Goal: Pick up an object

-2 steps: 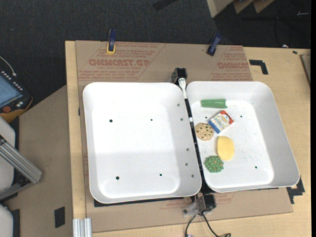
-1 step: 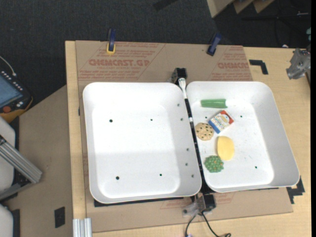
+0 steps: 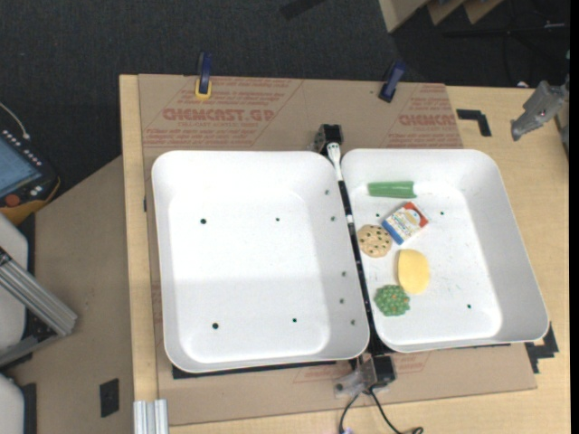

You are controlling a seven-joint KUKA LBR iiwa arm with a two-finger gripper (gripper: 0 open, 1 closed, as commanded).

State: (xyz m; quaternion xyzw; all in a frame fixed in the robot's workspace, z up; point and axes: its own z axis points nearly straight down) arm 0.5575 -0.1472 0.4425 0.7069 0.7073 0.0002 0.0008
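A pale wooden desk (image 3: 99, 242) stands on dark carpet and carries a brown cardboard sheet (image 3: 298, 107), held at its far edge by two blue clamps (image 3: 204, 78). On the sheet sit a left bin (image 3: 181, 269) and a right bin (image 3: 507, 242), touching along their inner rims. Inside the right bin, near that shared rim, lie a green bar (image 3: 391, 189), a small blue, white and red packet (image 3: 404, 221), a round cookie (image 3: 373, 240), a yellow lemon-like piece (image 3: 413, 270) and a green knobbly piece (image 3: 393, 300). The tool (image 3: 540, 110) hangs beyond the right bin's far right corner, well apart from those objects; whether it is open or closed cannot be told, and nothing is visibly in it.
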